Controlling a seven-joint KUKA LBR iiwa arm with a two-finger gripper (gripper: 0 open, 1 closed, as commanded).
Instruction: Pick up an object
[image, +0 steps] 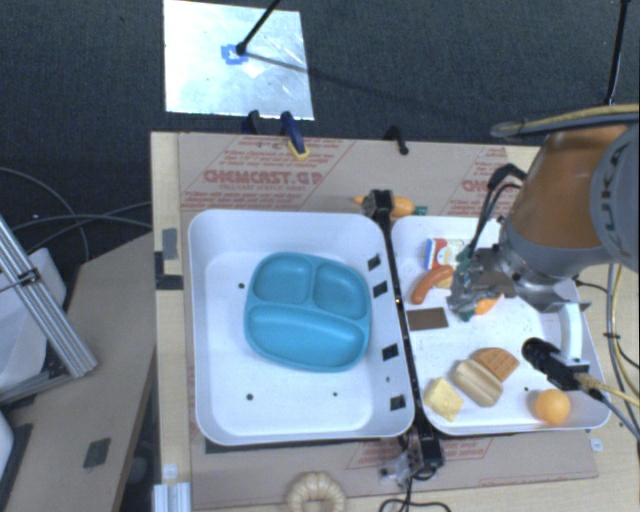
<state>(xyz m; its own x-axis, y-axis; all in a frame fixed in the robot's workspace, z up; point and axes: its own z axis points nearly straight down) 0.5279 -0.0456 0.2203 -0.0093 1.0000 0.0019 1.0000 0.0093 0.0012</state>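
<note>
Low in the frame, a beige ring-shaped pastry (318, 492) lies on the tabletop (120, 300); my gripper (468, 295) hangs over the right white bin (590, 420), by a red sausage (430, 284).

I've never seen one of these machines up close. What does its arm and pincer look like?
The arm is bulky and rounded: a broad orange band above a grey wrist section. Thin dark cables loop from it down to the pincer, a small dark metal piece at its tip.
</note>
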